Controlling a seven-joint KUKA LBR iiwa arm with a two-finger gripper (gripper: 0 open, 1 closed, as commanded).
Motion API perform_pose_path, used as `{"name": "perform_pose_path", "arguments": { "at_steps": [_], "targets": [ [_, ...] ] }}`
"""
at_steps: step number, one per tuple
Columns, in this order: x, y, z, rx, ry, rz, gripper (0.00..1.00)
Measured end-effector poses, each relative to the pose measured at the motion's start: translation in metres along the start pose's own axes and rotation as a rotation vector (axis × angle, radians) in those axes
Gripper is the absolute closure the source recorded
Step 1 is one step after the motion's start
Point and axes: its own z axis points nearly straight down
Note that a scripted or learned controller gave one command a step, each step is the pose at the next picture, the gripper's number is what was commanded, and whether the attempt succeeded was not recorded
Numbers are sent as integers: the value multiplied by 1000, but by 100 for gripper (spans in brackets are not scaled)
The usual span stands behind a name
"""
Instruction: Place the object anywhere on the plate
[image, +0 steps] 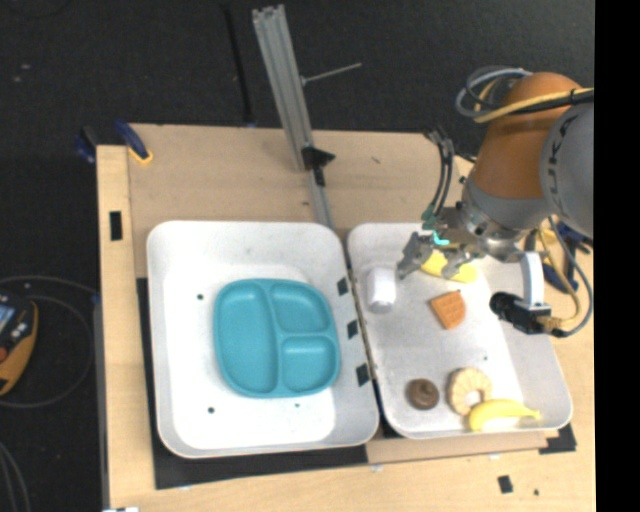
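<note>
Yellow object (435, 264) in right bin (500, 345), near far edge, directly beneath tool (437, 258); mostly covered by the fingers, shape hard to make out. Tool fingers spread apart, one on each side of yellow object, tips low over it; contact cannot be confirmed, not seen lifted. Small green light visible at tool base.

Plate (275, 335): teal, three compartments, centred in left bin (180, 300), nothing on it, well apart from yellow object.

Other contents of right bin: white cylinder (381, 287) near left wall, just beside tool's left-hand finger; orange block (449, 309) near middle, close below tool; brown round piece (422, 393) toward near edge; pale ring-shaped item (467, 387) just beside it; banana (503, 414) at near right corner, touching or just beside the ring item, cannot tell which.

Arm (520, 150) with orange band reaching in from the right, over far right corner of right bin; wrist and cables hiding bin's right rim. Black fitting (518, 312) with cables at right wall.

Both bins side by side on tan surface (230, 180); metal post (290, 90) rising at far edge.
</note>
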Motion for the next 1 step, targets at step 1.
{"name": "perform_pose_path", "arguments": {
  "at_steps": [1],
  "targets": [
    [0, 1, -1, -2, 0, 0, 0]
  ]
}}
